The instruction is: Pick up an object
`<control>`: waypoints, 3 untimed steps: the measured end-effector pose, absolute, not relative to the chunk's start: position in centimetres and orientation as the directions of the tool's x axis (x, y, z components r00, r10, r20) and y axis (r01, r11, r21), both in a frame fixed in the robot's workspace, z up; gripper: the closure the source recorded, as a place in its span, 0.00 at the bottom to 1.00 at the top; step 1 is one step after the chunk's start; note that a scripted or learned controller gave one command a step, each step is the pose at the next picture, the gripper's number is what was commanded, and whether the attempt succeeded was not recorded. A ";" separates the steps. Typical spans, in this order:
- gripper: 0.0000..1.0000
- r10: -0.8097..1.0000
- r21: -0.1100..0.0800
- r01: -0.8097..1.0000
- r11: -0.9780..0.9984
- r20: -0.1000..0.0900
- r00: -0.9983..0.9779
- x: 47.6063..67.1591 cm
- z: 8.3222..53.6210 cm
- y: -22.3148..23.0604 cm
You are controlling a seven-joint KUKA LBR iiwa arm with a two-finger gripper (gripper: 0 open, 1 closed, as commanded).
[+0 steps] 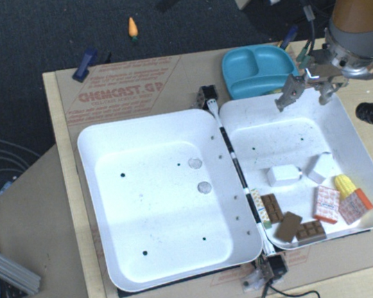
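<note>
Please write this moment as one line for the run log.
arm: above right bin far edge | gripper: open, holds nothing | objects: near corner of right bin, untouched | left bin: two small discs | pick: not started

End effector (307,91) open, empty, angled downward

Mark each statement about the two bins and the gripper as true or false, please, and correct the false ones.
1. The gripper hangs over the far edge of the right bin. True.
2. The gripper holds the corn. False: nothing is between its fingers; the corn lies in the right bin, near the near-right corner.
3. The white block lies in the left bin. False: it lies in the right bin.
4. A blue tray sits beyond the right bin, outside both bins. True.
5. The brown pieces lie near the right bin's near edge. True.
</note>
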State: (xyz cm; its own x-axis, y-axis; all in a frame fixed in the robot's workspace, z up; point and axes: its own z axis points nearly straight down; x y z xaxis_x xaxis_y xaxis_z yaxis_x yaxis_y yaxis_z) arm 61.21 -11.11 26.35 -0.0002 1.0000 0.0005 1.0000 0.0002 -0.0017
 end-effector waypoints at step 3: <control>0.00 1.000 -0.003 1.000 -0.001 0.001 0.001 48.1 18.4 2.0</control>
State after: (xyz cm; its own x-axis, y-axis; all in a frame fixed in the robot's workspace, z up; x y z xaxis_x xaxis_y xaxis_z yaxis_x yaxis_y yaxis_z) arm 48.10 2.00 18.43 0.0005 1.0000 0.0008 1.0000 -0.0005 -0.0029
